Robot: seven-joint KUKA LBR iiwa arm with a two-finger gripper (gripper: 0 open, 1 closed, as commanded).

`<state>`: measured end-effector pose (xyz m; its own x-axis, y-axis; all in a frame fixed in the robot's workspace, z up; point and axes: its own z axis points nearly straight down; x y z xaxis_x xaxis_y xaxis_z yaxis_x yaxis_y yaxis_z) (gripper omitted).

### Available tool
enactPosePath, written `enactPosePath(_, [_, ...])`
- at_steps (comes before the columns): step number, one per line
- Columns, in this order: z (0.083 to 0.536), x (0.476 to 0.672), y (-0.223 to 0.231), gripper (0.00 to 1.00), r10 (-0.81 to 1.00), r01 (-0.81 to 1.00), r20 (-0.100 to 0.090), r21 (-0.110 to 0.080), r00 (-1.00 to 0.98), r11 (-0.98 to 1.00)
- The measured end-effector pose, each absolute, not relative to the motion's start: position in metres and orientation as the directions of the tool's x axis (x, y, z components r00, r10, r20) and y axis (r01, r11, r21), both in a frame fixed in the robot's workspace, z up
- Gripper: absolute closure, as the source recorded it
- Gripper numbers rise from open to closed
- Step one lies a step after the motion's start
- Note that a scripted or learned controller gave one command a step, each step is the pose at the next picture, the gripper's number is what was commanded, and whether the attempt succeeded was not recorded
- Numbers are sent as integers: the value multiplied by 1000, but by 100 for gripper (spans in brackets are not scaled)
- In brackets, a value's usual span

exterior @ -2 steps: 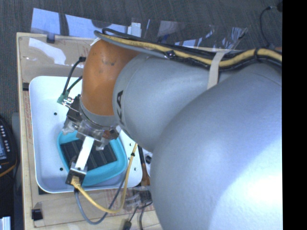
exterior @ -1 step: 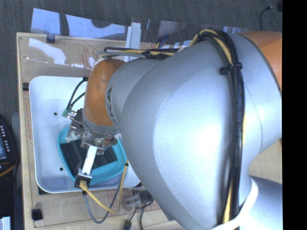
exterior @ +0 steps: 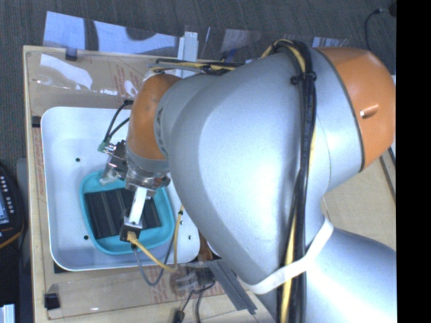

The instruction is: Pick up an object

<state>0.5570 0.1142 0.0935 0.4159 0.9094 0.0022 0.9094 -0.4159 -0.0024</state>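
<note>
Camera view from above the bench, going left to right. At the far left edge there's some black device [exterior: 5, 204] sitting off the bench, on the dark floor side. Next comes the wooden bench frame [exterior: 32, 180], with a clear plastic sheet [exterior: 74, 76] lying along its top end.

Then the left white bin [exterior: 60, 173]. Down in its lower half sits a teal tray [exterior: 86, 204], a shallow rounded-corner thing with dark ribbed panels [exterior: 104, 214] inside it. That's the only loose object I can make out, and it's resting flat on the bin floor, nearer the bottom wall than the top one.

The gripper [exterior: 128, 175] is right over the top edge of the teal tray, low in the bin and at least very close to it. Honestly can't tell whether it's open or closed, since the wrist blocks the business end. Nothing visibly held.

Just above that is the orange band [exterior: 145, 120], and from there rightwards the big grey arm [exterior: 269, 173] covers pretty much everything, with a yellow cable [exterior: 300, 180] running down it.
</note>
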Motion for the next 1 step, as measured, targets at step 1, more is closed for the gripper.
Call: enactPosePath(1, [191,532,74,0,876,876,-1,-4,483,-483])
